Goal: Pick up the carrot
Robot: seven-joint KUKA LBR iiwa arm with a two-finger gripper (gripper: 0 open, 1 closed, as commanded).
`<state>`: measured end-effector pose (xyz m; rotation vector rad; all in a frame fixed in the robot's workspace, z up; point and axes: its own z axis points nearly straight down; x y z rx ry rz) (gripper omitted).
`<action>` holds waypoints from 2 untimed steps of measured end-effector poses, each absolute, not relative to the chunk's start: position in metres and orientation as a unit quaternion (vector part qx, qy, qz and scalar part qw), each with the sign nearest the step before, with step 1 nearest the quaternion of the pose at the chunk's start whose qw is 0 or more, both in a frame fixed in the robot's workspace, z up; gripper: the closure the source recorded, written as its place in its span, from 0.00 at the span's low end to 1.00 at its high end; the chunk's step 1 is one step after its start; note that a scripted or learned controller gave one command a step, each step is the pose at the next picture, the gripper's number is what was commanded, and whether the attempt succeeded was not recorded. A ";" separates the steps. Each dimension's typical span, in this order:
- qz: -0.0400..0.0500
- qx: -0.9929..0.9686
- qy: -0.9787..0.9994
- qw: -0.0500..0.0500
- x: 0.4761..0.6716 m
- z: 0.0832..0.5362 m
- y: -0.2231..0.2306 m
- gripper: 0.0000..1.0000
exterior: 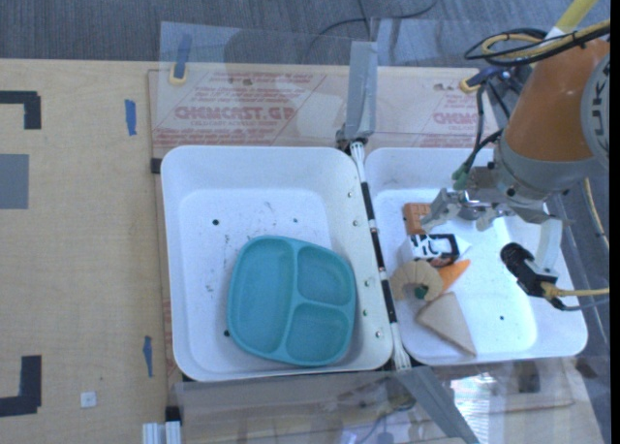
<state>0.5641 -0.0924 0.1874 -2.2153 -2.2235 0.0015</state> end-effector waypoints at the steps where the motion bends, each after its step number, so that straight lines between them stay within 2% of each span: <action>1: -0.010 -0.711 -0.703 -0.013 0.551 0.122 -0.116 0.00; 2: -0.018 -0.769 -0.639 -0.015 0.547 0.110 -0.107 0.00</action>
